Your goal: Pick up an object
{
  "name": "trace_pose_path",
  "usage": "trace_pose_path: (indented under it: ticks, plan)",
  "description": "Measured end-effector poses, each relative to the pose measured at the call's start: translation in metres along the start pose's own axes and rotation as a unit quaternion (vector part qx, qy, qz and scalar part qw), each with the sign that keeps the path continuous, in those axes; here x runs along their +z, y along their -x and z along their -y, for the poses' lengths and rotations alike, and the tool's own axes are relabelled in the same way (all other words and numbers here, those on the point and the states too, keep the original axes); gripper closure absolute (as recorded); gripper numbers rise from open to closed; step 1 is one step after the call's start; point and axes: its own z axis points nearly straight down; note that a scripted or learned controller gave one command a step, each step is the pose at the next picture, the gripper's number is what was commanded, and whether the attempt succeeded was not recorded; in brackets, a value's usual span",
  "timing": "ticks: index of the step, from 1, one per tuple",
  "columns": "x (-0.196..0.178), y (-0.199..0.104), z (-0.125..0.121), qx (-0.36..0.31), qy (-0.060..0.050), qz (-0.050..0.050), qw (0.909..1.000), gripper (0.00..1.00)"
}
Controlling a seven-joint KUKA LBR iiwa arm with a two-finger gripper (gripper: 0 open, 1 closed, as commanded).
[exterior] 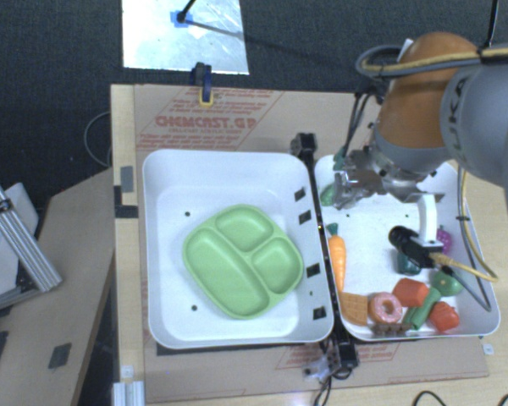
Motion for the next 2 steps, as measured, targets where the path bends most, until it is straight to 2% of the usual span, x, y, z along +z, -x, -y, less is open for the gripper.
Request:
trace_pose_path:
  ticks: [1,2]
  plan:
    - [0.013,-0.009,-0.008,0.0,-0.001,0.0,1.0,1.0]
    - [0.018,0.003,-0.001,0.003,-0.001,0.0,1.0,1.0]
